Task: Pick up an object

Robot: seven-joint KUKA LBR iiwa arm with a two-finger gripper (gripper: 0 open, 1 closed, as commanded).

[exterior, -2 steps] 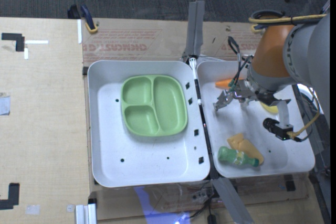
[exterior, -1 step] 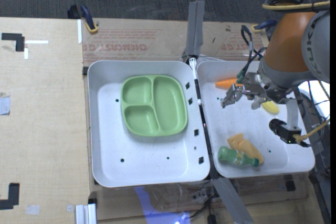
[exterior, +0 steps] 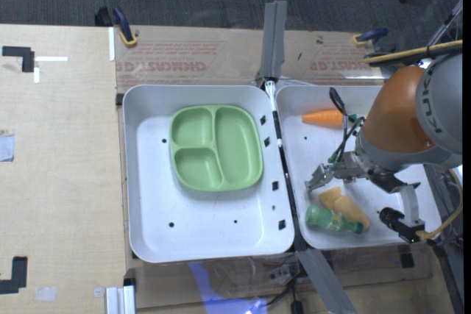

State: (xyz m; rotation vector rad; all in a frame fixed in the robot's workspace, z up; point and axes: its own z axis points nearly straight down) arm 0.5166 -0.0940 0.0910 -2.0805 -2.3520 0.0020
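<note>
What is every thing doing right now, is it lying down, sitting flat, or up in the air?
green plate: sitting flat in the left bin, right way up.
carrot: lying on its side in the right bin.
green bottle: lying on its side.
yellow toy: lying against the green bottle.
gripper: low above the yellow toy.

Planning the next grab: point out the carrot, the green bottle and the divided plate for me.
carrot (exterior: 322, 118): camera view, middle of its orange body.
green bottle (exterior: 324, 218): camera view, its green lower half.
divided plate (exterior: 216, 148): camera view, ridge between compartments.
</note>
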